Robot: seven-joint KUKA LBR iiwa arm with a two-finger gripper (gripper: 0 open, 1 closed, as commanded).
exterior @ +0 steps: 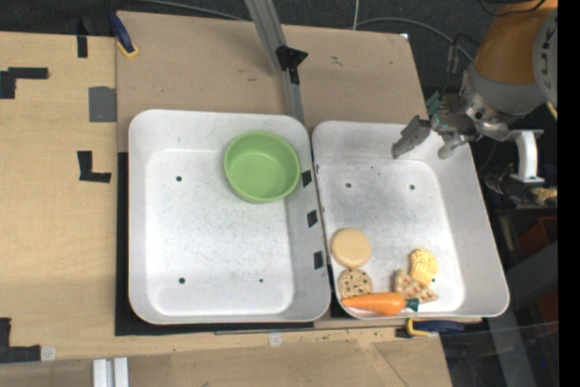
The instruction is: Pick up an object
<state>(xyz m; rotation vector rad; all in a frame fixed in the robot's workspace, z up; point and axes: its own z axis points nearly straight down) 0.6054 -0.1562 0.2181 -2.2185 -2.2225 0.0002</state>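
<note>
Arm: reaches in from the right, wrist bent over the right bin's (471,222) far right corner.
Gripper (428,140): both fingers spread apart, holding nothing, above the bin's rim.
Objects: carrot (379,304), cookie (351,246), corn (421,266) at the near edge, well apart from the gripper.
Left bin (154,222): green bowl (262,166).

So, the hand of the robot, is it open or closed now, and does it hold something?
Hand: open, holding nothing, above the far edge of the right bin.
</note>
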